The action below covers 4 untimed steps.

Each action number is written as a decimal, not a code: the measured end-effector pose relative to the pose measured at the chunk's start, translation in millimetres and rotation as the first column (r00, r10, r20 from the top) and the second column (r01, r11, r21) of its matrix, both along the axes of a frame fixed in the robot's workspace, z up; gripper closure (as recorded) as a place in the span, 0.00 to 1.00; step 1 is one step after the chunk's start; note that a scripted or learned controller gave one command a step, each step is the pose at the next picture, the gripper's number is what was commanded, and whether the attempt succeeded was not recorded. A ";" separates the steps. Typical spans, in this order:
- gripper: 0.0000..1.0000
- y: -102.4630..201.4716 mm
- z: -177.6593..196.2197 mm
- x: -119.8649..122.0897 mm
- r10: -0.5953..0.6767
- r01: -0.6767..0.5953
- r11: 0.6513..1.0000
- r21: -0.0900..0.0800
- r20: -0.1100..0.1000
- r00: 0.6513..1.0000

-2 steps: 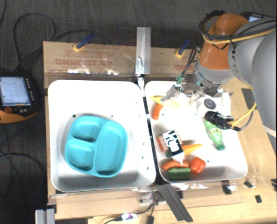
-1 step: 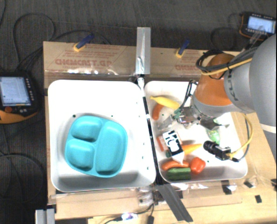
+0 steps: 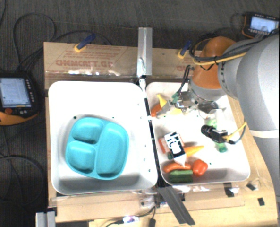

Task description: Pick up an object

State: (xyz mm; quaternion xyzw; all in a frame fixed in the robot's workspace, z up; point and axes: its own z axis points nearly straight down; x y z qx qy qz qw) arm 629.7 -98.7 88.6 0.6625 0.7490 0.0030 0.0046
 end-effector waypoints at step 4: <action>1.00 53.5 122.4 -55.4 0.181 -0.181 0.983 0.000 -0.013 0.983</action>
